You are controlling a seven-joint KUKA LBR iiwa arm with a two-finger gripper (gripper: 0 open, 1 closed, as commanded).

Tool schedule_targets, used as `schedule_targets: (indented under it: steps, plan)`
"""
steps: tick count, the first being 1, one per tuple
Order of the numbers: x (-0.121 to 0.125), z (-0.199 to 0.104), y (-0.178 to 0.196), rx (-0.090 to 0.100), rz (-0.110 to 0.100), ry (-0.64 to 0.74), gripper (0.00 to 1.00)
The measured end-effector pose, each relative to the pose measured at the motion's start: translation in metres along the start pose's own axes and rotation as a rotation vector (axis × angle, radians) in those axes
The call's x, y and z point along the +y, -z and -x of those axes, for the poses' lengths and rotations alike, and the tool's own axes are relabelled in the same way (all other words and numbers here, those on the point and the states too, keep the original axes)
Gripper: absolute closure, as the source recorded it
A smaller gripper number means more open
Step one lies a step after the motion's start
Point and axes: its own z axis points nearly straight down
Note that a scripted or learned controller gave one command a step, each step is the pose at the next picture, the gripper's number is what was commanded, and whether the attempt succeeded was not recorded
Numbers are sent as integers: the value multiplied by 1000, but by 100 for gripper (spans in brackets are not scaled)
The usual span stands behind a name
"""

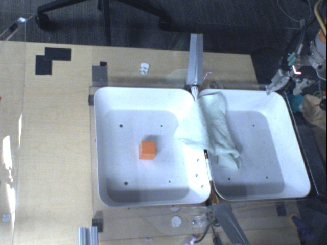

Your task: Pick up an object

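1. The orange cube sits on the floor of the left bin, a little left of that bin's middle and well apart from every wall. It lies flat and alone, nothing touching it.

2. A pale cloth is draped over the ridge where the left bin meets the right bin, most of it lying in the right bin, a thin edge spilling toward the cube but stopping short of it.

3. The gripper is far from the cube, up past the right bin's far right corner, off the desk. Whether its fingers are spread or closed I cannot tell; the view is too cluttered and small there. Nothing can be seen held.

4. Risks, as I judge them:
   - The arm must cross the whole right bin and the cloth to reach the cube; a low path could snag or drag the cloth.
   - The cube is small, so a slightly off descent may nudge it aside instead of straddling it.
   - Choosing the cloth instead invites a slipping, partial pinch.
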Motion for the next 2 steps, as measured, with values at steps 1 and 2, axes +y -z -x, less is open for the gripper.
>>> schedule_targets:
  steps: [1, 2]
  plan:
    - [28, -8, 72, -3, 5, 89, 0]
    - [27, -52, -127, 1, -1, -5, 0]
